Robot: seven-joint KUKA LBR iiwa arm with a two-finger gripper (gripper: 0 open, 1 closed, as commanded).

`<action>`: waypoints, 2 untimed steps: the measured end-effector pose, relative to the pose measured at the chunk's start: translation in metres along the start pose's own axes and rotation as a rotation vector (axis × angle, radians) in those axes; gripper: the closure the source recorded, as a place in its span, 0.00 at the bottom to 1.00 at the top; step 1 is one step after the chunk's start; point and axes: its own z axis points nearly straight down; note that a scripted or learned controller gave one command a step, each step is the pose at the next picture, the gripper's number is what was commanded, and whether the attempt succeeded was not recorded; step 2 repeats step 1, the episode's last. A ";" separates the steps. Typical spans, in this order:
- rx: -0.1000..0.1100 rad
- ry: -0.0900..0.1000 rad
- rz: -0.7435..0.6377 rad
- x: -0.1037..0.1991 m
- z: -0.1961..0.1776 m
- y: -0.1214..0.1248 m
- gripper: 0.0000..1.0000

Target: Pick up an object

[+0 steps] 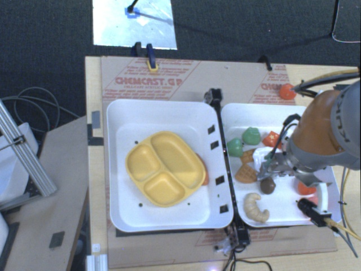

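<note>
Readable text is on the protective sheet (186, 75) covering the bench, beyond my gripper (269, 173): red "CHEMCAST GP" printed at upper left of it, well apart. A second red print of the same kind sits nearer, just above the right-hand bin (265, 113), partly covered, so illegible. Nothing else legible.

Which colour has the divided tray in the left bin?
Yellow; the divided tray shows plainly in the camera view.

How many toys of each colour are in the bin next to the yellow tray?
Green: 2
Orange or red: 2
Tan or brown: 3, counting the croissant
Total: 7 in view; the arm may hide more.
</note>
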 end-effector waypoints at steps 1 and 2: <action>-0.012 -0.003 -0.001 0.066 -0.089 0.020 1.00; -0.012 -0.003 -0.001 0.066 -0.089 0.020 1.00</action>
